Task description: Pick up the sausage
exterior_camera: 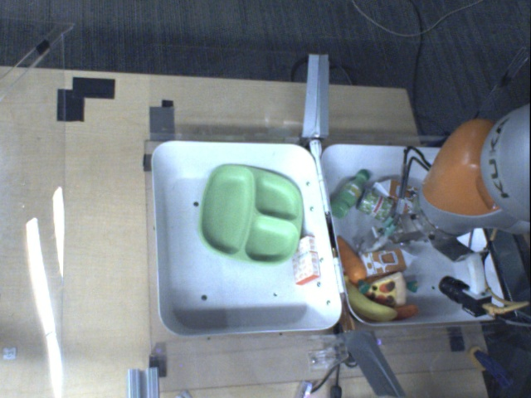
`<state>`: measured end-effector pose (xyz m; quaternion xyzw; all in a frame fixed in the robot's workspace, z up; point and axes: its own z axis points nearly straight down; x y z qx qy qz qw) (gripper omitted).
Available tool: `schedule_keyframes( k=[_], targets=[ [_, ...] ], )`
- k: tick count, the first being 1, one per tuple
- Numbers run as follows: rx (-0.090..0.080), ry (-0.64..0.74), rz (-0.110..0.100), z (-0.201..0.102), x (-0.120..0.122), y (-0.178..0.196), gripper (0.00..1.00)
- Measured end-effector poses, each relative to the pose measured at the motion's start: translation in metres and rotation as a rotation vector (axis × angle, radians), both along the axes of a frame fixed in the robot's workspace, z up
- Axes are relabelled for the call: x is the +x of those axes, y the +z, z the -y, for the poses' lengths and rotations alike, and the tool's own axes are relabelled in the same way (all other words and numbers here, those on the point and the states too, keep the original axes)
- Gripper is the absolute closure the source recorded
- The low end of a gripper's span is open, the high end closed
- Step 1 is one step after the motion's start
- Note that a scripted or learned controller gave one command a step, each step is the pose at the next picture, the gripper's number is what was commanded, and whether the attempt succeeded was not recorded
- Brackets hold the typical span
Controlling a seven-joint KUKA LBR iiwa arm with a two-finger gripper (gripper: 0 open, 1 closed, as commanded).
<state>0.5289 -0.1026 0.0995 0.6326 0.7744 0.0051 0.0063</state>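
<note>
Bench (99, 247) of pale wood on dark carpet (207, 15) bears two bins; gripper (397, 222) state unclear.

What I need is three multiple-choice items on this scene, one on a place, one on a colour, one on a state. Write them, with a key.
1. The green plate lies:
A. in the left bin
B. in the right bin
C. on the bench outside the bins

2. The banana is:
A. blue
B. yellow
C. white

3. The green bottle is:
A. standing upright on the plate
B. out on the bench
C. lying on its side

Key: 1 A, the plate sits mid-floor in the left bin. 2 B, its curved peel shows yellow. 3 C, its whole length shows from above, among the clutter in the right bin.
</note>
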Motion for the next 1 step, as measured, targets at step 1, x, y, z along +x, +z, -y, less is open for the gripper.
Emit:
schedule_keyframes(
  k=[1],
  targets=[
    [0.001,-0.127,-0.008,0.0531,0.0353,-0.0116,0.0]
  ],
)
